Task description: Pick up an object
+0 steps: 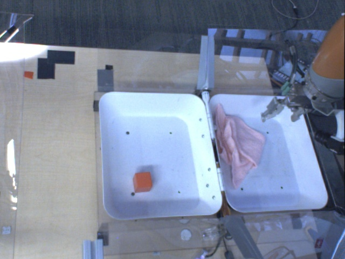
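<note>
A small orange block (143,182), cube-like with a matte face, is seen lying at about 7 o'clock in the left bin (116,144), while a crumpled pale pink cloth (237,144) is draped along the 9 o'clock side of the right bin (302,193). The gripper (282,111) is held over the right bin at 1 o'clock, its fingers spread apart with nothing between them, well clear of the cloth.

This is a robotics lab or test cell. Two shallow white plastic bins (161,117) sit side by side in a metal frame on a pale wooden bench (54,144). Right of the bins stands a grey industrial arm with an orange band (329,58), with loose cables (294,7) behind it on dark grey carpet (135,9). Black square markers (54,62) are stuck to the bench left of the bins.
</note>
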Robot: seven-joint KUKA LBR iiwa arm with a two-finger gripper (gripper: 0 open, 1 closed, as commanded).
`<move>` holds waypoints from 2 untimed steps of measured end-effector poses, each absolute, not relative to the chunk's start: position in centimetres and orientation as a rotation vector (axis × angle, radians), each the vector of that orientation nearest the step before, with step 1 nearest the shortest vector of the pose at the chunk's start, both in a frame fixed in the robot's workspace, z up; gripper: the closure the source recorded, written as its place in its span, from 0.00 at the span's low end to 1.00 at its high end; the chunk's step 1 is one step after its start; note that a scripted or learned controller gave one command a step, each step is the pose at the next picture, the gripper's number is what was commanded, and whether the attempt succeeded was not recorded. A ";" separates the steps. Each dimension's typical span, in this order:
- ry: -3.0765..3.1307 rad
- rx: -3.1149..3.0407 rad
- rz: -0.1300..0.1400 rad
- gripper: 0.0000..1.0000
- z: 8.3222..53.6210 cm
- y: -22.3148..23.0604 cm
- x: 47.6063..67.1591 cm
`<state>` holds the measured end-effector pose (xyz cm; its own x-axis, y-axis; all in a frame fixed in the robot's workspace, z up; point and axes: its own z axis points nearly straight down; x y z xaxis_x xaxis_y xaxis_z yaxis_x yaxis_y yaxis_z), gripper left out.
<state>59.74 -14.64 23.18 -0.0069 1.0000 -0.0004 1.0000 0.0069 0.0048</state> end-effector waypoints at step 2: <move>2.366 2.047 0.012 0.00 9.2 -17.5 59.7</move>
<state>59.69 -17.45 9.15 -0.1438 0.9896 -0.0053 0.9895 0.1439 0.0143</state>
